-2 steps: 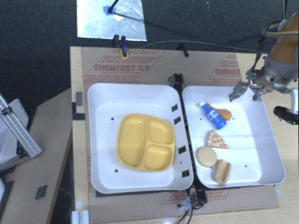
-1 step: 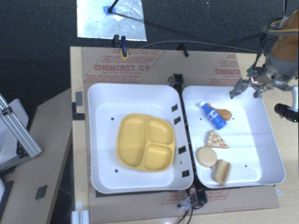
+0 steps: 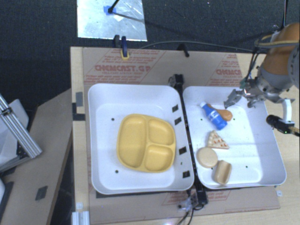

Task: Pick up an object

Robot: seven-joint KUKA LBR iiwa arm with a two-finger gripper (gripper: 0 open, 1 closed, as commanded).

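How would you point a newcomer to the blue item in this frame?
Start at the right-hand white bin, the one without the yellow tray. Near its upper left lies a small blue bottle, touching a tan piece. It is the one blue thing among tan and beige items.

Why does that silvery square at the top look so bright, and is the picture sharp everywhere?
In the camera view, the foil-like sheet catches light and glares in patches; the white bins look evenly lit with soft shadows; the yellow tray and blue bottle are fairly crisp, while the gripper looks slightly soft.
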